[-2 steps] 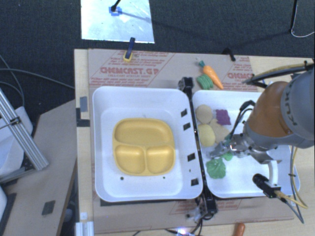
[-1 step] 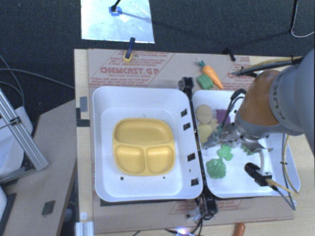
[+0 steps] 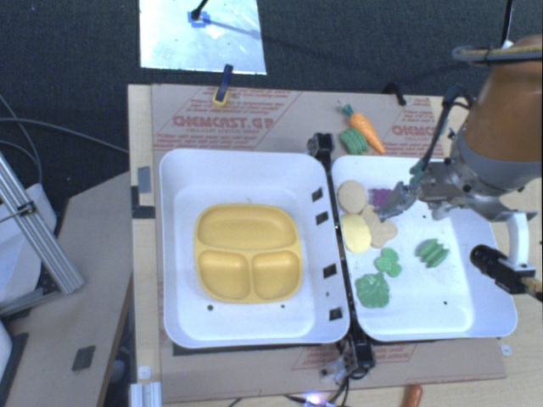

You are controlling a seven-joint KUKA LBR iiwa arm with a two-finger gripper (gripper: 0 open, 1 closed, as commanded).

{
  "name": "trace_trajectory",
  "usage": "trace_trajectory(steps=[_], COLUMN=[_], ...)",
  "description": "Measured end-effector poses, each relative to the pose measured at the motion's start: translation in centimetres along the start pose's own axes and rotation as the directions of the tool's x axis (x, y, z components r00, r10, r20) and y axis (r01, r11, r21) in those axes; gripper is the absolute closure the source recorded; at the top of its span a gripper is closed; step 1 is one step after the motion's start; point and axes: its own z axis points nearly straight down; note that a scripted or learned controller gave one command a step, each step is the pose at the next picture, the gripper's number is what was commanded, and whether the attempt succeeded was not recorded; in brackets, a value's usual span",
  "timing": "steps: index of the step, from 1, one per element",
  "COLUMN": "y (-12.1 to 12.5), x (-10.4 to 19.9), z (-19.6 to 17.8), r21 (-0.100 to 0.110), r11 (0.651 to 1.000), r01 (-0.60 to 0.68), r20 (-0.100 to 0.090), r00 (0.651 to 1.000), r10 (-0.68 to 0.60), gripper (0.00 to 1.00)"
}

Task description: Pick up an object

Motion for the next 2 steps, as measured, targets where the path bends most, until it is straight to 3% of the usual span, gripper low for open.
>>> trace_trajectory(steps=[1, 2], y=[-2.9, -2.1], x=[-4.4, -0.1], z=[12.4, -3.6], r21=[0.026, 0.0], r11=[1.0, 1.0], r01=[-0.013, 0.002], r20=[0.001, 0.001], r00=[1.0, 1.0], r10=[0.013, -0.002], gripper=[0.0, 0.0])
